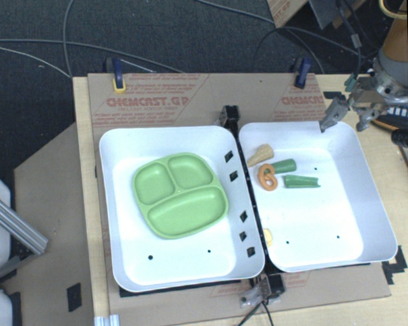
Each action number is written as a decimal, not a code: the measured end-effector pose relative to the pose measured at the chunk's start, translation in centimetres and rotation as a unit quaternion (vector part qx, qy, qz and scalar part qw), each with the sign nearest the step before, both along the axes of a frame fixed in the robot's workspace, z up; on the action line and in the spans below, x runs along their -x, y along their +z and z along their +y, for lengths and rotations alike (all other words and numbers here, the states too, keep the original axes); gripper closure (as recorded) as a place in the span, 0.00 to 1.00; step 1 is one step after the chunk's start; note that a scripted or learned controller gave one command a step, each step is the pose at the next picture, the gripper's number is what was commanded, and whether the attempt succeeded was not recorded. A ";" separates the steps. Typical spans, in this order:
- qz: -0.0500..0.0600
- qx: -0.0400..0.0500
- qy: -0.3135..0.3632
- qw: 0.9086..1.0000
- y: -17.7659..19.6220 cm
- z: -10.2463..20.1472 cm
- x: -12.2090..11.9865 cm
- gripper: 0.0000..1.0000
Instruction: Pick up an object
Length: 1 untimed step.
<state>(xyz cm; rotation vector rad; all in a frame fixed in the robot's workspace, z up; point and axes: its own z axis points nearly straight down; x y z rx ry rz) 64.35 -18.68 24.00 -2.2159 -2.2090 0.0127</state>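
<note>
Then my end effector (346, 115) hung spread and empty at the upper right of the frame; the green stick (301, 182), lying left-to-right in the right bin (368, 206), sat lower left of it.

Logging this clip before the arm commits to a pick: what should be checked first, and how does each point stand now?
1. Gripper free of any object: ok, nothing between its fingers.
2. Gripper open for a grasp: ok, fingers spread.
3. Gripper over a target: not ok, it hangs at the right bin's far right corner, away from the items.
4. Targets in the right bin: ok, tan wedge, orange ring, green cylinder and green bar lie there.
5. Spacing for a clean grasp: not ok, they cluster together; whether they touch, cannot tell.
6. Left bin: ok, green divided plate lies flat.
</note>
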 end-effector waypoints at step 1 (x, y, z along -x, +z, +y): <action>-0.007 0.001 0.002 1.000 0.9 0.1 -0.2 0.00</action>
